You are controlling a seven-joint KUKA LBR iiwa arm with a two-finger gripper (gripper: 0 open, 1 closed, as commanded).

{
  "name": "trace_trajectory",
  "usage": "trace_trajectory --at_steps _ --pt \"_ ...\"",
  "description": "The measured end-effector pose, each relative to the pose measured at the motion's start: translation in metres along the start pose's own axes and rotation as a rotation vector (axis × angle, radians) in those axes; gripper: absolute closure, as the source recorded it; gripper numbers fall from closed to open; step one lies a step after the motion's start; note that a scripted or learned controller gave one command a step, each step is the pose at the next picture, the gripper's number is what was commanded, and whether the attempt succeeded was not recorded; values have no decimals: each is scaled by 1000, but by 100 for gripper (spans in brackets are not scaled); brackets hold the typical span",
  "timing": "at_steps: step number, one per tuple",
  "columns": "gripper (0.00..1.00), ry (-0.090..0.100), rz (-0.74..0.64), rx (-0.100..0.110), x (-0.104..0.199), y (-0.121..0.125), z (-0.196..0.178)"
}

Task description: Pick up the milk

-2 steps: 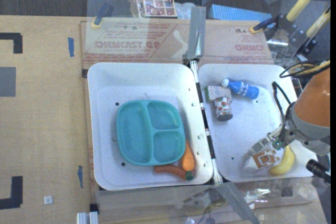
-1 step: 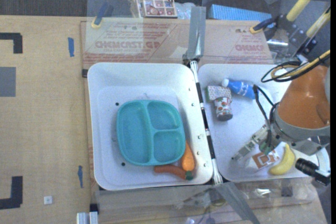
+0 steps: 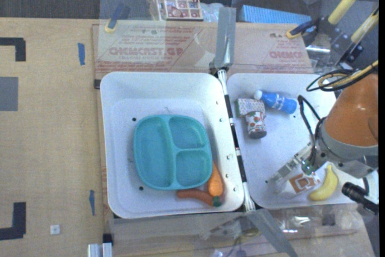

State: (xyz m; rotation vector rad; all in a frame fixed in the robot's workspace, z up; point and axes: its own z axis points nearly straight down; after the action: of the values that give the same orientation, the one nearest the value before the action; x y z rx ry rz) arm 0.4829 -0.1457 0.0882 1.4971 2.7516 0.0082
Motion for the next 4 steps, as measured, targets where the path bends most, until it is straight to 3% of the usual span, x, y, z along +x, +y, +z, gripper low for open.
trace_trajectory --at_steps 1,2,3,4 --pt "0 -3 -367 0 -19 -12 0" --pt "100 -9 -363 -5 -21 -12 -11" --pt "100 1 -106 6 3 0 -56" --pt "0 2 -105 6 3 0 -56"
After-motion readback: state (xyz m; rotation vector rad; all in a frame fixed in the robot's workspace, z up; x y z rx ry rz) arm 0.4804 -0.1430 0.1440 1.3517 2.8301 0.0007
